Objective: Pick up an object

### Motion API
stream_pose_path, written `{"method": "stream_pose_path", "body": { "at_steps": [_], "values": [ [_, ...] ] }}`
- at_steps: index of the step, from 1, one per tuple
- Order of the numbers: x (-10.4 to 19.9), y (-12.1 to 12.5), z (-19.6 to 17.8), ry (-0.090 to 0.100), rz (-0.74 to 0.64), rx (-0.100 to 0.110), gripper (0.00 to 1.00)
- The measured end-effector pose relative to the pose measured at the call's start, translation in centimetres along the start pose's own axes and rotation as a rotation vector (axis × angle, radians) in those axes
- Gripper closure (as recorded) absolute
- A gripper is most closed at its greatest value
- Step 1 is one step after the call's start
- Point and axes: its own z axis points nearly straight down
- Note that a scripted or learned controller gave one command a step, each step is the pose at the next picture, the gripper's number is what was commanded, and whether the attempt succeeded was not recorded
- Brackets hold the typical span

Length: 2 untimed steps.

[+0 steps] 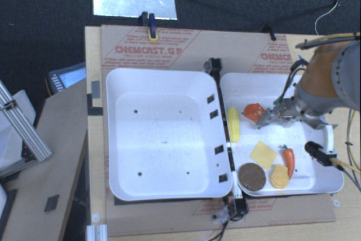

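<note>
So I hang low in the right bin (321, 180), my arm (330, 73) reaching in from the right with its orange band above the wrist, and my gripper (264, 119) sits just beside the red tomato-like piece (253, 111) at the far left part of that bin, seemingly touching its right side. Whether my jaws are spread or pressed together I cannot tell; they read as a dark blur against the white plastic, and I see nothing clearly between them. I judge the red piece to be what I am going for, since I am angled toward it. It looks rounded, smooth and glossy, likely to roll or slip. The others lie loose: a yellow corn cob (233, 124) along the left wall, ridged and long; a flat pale yellow cheese-like square (263, 154) in the middle; a slim red chili pepper (289, 160) to its right; a brown round disc (252, 176) and a bumpy orange-yellow waffle-like piece (278, 176) near the front edge. The left bin (163, 141) has smooth, shallow, curved walls, so things would slide toward its floor.
</note>
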Motion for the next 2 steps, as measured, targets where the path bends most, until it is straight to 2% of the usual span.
{"method": "stream_pose_path", "body": {
  "at_steps": [1, 2],
  "values": [
    [6.0, -0.7, -0.1, -0.002, -0.004, -0.001, 0.0],
    [6.4, 3.8, -0.2, -0.011, -0.002, 0.001, 0.0]
  ]
}}
